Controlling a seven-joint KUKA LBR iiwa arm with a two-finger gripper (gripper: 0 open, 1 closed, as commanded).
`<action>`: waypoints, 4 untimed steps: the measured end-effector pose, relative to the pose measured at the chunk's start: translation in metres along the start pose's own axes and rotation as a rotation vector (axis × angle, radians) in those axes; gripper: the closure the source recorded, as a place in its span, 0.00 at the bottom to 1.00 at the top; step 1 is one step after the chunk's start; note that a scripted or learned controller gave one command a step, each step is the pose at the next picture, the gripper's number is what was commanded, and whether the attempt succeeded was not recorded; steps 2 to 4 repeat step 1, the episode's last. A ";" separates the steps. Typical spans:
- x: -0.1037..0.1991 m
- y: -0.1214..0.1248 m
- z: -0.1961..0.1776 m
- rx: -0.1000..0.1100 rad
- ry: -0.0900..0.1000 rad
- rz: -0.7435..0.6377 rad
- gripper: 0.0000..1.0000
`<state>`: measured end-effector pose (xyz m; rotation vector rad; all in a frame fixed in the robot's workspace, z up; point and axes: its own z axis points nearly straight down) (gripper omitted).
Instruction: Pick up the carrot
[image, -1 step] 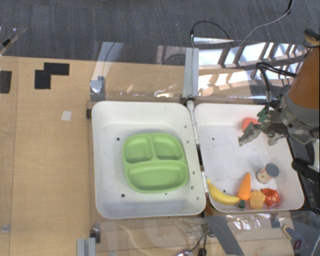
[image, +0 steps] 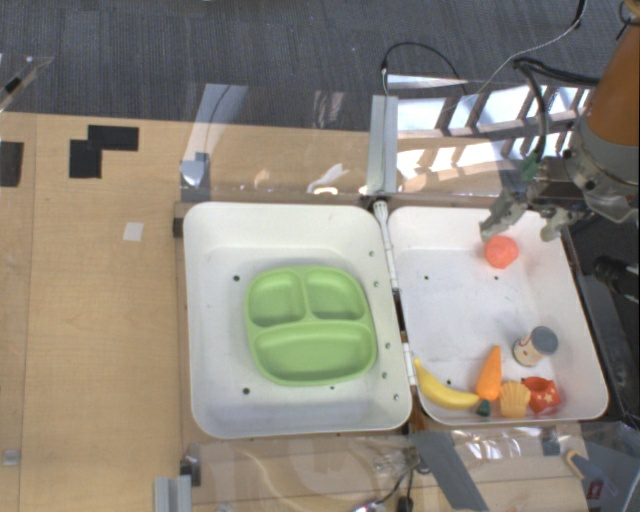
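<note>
Two white bins sit side by side on the wooden bench, and the carrot (image: 489, 373) lies in the right bin (image: 450, 300), down near the front edge: orange, tapered, small green tip pointing forward, just beside a yellow banana (image: 445, 388). Up at the bin's far side, the gripper (image: 524, 218) hangs with fingers spread apart, nothing between them, a pinkish-orange ball (image: 502, 251) just below. Left bin (image: 215, 300) holds a green divided plate (image: 310, 323).
</note>
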<state>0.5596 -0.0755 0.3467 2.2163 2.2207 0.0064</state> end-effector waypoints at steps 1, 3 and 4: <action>-0.055 -0.047 0.097 0.004 0.000 0.198 0.00; -0.055 -0.047 0.097 0.004 0.000 0.198 0.00; -0.055 -0.047 0.097 0.004 0.000 0.198 0.00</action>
